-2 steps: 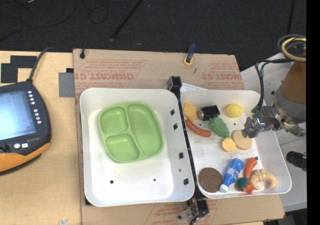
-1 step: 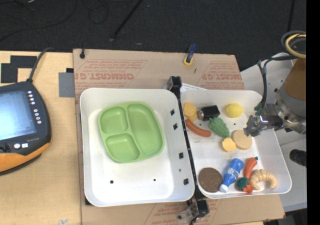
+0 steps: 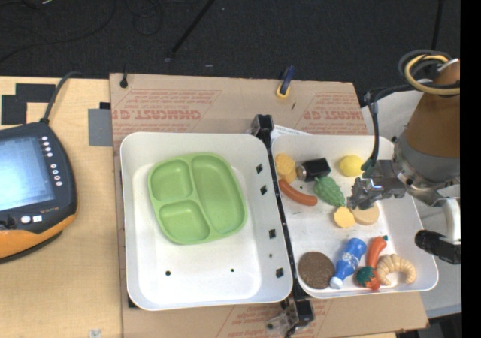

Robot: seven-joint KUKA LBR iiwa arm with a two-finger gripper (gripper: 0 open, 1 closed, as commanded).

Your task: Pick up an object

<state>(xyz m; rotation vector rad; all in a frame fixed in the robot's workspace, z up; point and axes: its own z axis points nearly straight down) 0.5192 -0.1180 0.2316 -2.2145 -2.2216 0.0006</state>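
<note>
Over the right bin point(image 3: 430, 254), the gripper point(image 3: 366, 195) is lowered among the toy foods; whether anything is grasped cannot be told. A tan disc point(image 3: 367, 215) is seen just below it, touching a yellow piece point(image 3: 344, 217). A lemon point(image 3: 350, 165) and green leafy toy point(image 3: 328, 190) lie nearby. A green divided plate point(image 3: 197, 198) is held in the left bin point(image 3: 143, 254).

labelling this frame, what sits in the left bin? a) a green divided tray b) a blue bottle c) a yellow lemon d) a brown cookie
a: the green divided tray lies in the left bin, while the bottle, lemon and cookie all lie in the right bin.
</note>
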